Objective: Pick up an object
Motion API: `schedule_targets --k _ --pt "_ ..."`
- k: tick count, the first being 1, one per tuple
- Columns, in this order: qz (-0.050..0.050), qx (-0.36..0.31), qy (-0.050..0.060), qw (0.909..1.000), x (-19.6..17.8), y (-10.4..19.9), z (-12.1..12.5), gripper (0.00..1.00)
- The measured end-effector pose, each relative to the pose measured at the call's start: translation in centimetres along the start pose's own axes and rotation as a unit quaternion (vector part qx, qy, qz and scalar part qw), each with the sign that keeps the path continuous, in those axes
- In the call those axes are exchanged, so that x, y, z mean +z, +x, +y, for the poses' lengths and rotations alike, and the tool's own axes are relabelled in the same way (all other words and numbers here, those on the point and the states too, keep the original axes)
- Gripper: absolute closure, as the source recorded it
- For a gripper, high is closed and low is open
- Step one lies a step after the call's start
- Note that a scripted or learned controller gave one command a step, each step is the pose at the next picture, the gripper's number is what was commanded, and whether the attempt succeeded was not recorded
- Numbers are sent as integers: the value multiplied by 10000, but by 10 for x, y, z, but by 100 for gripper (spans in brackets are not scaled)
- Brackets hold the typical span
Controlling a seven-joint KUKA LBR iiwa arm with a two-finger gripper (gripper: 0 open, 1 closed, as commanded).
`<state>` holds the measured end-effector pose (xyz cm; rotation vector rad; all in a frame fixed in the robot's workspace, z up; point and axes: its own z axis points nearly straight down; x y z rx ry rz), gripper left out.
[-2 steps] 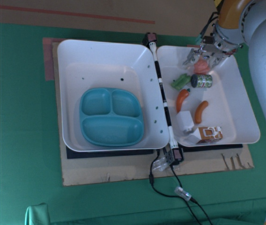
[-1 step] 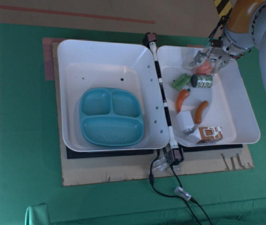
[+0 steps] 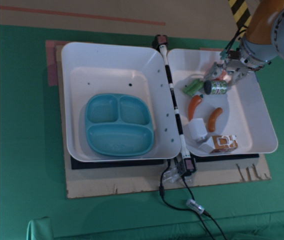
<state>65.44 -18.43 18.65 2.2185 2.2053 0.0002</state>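
My gripper [image 3: 225,76] hangs over the far part of the right bin [image 3: 262,114]. Just in front of it a small green-labelled can [image 3: 216,87] lies on its side, close to the fingertips; whether they touch it is unclear. A green vegetable piece [image 3: 193,87] lies left of the can. Nearer the middle are a red-orange carrot-like piece [image 3: 195,104] and an orange sausage [image 3: 214,119]. A white cup [image 3: 198,129] and a small orange-and-white box [image 3: 225,143] sit at the bin's near side.
The left bin [image 3: 77,69] holds a teal divided plate [image 3: 118,125]. A black-and-white bar [image 3: 174,104] runs between the bins, with cables [image 3: 192,204] trailing off the near edge. The arm [image 3: 274,24] comes in from the upper right.
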Motion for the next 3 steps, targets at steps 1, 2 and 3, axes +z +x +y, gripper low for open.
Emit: schedule_targets --k 1,2,3 --pt "16 -13 -7 10000 -9 55 35 0" --pt "-5 11 -78 10000 -27 53 38 100" --pt "37 -15 -27 10000 -101 118 2 100"
